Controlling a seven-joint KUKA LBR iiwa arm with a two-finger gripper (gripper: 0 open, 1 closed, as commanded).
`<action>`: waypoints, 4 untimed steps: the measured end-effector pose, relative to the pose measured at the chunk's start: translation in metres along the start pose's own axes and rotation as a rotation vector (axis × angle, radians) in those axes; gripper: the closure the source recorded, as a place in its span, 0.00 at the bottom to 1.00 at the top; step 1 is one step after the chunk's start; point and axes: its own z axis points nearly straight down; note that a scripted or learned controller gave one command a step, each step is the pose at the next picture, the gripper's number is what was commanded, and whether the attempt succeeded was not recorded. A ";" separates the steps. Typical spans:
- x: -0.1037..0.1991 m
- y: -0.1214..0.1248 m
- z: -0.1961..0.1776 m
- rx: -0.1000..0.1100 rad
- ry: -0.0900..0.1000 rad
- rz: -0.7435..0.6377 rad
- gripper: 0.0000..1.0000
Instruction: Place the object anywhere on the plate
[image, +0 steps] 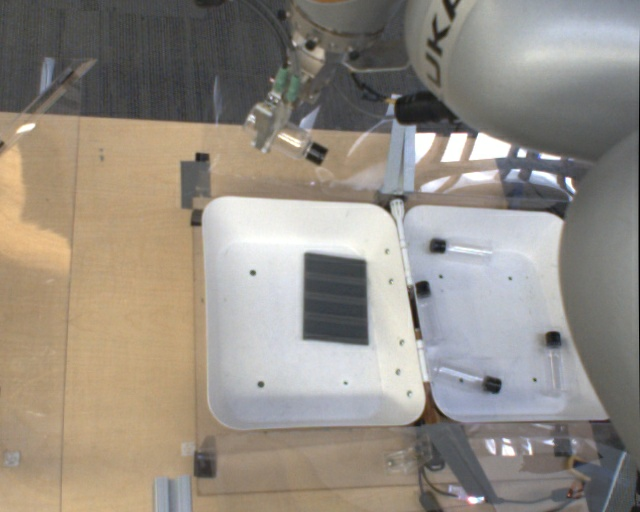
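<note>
A dark grey ribbed plate (336, 298) lies flat in the middle of the left white bin (240, 370). My gripper (272, 124) hangs at the top of the view, beyond the far edge of that bin and above the wooden bench. It is shut on a clear tube with a black cap (300, 147), which sticks out to the lower right of the fingers. The tube is up and left of the plate, well apart from it.
The right bin (520, 300) holds several more clear black-capped tubes, among them one at the far left (455, 246) and one near the front (470, 379). The grey arm covers the top right and right side. A metal post (400, 165) stands behind the bins' divide.
</note>
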 end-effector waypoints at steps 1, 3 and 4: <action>0.002 -0.001 0.001 -0.001 0.001 -0.593 1.00; -0.006 0.005 -0.027 -0.004 -0.002 -1.543 1.00; -0.006 0.005 -0.027 -0.005 -0.001 -1.543 0.00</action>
